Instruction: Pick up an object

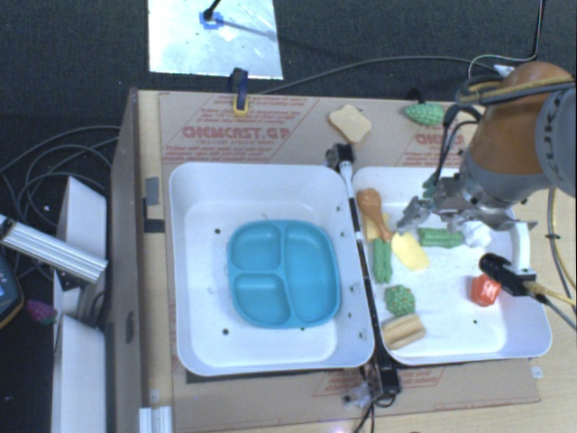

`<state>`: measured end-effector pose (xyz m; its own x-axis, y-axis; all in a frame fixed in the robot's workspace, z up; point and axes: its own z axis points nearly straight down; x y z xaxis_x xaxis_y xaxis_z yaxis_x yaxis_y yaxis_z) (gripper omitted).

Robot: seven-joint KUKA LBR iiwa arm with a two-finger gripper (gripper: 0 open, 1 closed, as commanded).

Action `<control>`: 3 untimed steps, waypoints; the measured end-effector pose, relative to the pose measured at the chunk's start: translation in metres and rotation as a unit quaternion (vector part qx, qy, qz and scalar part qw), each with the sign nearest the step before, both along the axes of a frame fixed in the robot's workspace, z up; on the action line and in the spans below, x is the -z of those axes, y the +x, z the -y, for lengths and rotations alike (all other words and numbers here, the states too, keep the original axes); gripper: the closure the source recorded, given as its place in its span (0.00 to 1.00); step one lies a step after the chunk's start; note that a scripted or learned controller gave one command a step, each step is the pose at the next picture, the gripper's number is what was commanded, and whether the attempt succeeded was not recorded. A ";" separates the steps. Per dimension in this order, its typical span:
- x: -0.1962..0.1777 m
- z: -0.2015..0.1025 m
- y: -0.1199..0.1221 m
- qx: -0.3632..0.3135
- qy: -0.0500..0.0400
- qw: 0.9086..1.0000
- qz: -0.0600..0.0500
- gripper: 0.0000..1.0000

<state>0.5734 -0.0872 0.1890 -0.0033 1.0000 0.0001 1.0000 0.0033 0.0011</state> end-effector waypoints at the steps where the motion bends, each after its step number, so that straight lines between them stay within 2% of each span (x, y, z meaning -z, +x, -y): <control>1: 0.096 0.040 0.000 0.001 0.000 1.000 -0.002 0.00; 2: 0.002 0.102 0.015 0.002 -0.002 1.000 0.003 0.00; 3: -0.001 0.110 -0.019 0.001 -0.001 1.000 0.000 0.00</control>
<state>0.5548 -0.1970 0.1896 -0.0004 1.0000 -0.0012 1.0000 0.0004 0.0014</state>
